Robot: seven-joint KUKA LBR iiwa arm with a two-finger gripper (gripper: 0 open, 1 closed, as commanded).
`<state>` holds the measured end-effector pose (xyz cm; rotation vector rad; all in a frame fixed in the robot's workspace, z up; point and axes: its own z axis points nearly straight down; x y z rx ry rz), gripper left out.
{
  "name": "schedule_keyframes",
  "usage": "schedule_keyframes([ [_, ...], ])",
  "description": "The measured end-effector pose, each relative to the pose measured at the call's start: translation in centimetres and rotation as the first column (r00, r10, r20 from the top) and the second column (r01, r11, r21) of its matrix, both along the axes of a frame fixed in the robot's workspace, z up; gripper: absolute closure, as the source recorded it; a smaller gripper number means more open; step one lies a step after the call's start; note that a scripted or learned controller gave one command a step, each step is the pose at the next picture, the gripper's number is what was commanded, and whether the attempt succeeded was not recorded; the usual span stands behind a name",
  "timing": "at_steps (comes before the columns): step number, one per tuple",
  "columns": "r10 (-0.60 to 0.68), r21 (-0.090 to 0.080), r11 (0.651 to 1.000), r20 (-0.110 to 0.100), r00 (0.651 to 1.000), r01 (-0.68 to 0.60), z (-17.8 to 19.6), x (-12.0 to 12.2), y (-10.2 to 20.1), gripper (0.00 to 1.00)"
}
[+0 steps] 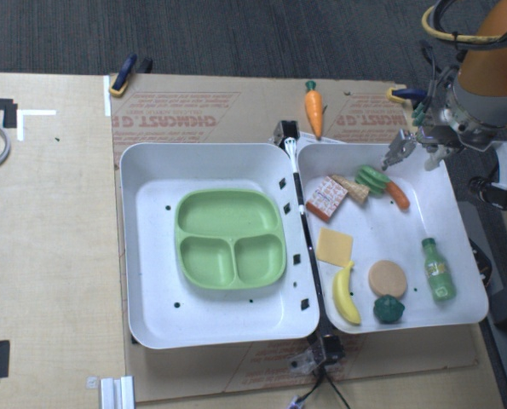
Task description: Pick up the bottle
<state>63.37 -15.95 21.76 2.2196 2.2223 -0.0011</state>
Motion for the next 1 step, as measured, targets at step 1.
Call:
schedule_keyframes([
  [1, 0.003, -0.002, 1.0, 0.001, 1.0, -0.003, 0.98, 0.05, -0.03, 1.0],
])
